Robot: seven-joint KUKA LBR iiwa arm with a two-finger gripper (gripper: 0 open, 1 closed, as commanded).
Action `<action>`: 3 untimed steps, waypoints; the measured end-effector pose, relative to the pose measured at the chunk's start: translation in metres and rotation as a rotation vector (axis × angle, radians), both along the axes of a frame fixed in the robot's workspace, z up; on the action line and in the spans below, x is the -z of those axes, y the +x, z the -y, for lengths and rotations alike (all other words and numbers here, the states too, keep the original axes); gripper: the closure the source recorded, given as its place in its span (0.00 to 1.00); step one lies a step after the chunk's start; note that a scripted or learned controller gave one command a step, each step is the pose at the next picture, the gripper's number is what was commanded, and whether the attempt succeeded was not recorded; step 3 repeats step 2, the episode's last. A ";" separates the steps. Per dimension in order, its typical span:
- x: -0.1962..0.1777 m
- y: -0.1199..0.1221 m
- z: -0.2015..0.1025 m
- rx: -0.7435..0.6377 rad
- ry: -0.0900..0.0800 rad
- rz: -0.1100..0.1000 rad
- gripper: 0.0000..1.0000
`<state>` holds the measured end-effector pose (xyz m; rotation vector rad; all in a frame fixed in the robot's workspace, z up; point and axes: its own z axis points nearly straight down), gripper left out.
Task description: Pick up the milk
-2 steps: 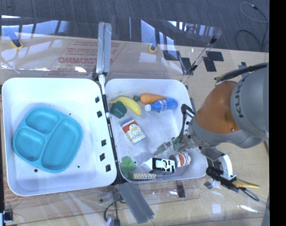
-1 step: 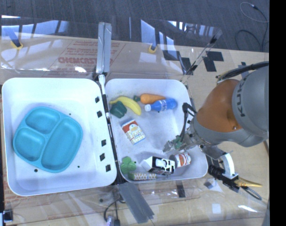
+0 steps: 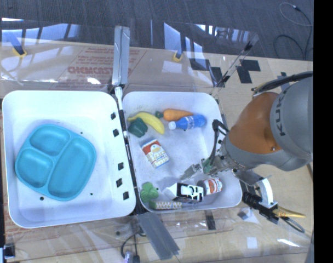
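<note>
Right bin point(image 3: 135, 147) held the clutter. Milk carton point(image 3: 155, 153) lay near its centre, well apart from the gripper point(image 3: 207, 167) at four o'clock; finger state unreadable. Left bin point(image 3: 13, 163) held a blue plate point(image 3: 55, 161).

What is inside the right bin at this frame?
The right bin holds a banana, carrot, blue bottle, green pepper, a small carton, broccoli and a black-and-white carton. The gripper covers part of a can.

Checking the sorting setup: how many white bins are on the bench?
2. The left bin holds a blue tray; the right bin holds the food items, with the gripper inside.
</note>
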<state>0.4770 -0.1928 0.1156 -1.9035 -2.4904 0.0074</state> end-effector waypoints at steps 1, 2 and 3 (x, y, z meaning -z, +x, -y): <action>0.024 0.001 -0.073 -0.038 0.001 0.010 0.00; -0.095 0.000 -0.055 -0.119 0.000 0.007 0.00; -0.095 0.000 -0.055 -0.119 0.000 0.007 0.00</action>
